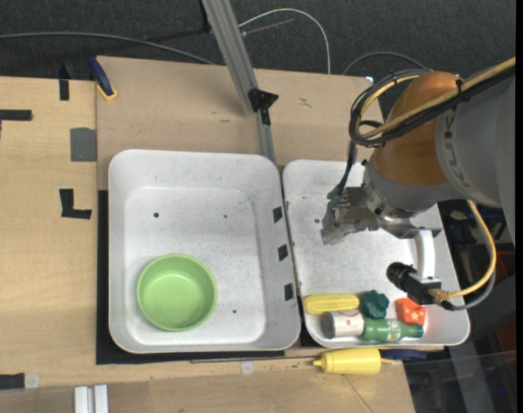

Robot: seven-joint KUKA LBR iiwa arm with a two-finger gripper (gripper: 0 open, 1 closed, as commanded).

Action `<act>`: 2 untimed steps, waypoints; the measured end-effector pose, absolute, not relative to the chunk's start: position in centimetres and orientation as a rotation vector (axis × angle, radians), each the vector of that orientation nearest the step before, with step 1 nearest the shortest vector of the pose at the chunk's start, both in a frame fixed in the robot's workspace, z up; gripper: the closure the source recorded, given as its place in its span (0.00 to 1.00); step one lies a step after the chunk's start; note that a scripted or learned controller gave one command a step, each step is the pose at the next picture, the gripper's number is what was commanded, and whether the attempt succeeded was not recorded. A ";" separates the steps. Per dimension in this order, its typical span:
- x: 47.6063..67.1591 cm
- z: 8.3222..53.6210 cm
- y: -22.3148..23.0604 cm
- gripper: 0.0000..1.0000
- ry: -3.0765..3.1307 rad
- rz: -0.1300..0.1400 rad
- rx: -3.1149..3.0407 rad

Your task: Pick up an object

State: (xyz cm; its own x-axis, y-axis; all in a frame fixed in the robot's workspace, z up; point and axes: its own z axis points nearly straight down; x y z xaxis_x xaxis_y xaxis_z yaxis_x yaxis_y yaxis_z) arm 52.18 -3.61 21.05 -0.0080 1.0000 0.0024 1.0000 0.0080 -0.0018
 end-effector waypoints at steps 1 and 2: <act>52.2 22.5 1.2 1.00 -2.227 0.000 -2.212; 52.2 23.6 6.5 1.00 -2.228 0.000 -2.211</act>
